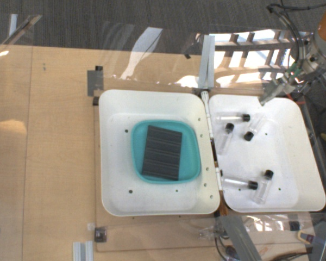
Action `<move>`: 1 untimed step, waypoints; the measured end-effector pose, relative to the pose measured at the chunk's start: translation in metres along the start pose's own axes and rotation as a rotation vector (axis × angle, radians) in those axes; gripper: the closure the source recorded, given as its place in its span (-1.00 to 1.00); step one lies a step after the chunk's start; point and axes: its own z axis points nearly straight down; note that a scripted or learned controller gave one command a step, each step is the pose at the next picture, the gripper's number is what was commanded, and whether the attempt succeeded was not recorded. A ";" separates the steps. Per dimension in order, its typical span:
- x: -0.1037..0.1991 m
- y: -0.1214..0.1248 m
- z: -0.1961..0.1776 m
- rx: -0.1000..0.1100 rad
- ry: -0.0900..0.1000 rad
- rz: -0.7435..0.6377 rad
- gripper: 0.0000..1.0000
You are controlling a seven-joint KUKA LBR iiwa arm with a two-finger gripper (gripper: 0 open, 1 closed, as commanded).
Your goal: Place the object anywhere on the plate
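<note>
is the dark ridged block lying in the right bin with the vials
No, the dark ridged block lies on the teal plate in the left bin, while the vials are in the right bin.

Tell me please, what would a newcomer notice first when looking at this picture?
The eye goes first to the teal plate in the middle of the left bin, with a dark ribbed block lying on it. Next come the small clear vials with black caps scattered in the right bin. The gripper is at the far edge of the right bin, near the upper right of the view.
</note>
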 end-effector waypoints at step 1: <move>0.062 -0.026 -0.026 0.003 0.003 0.198 -1.00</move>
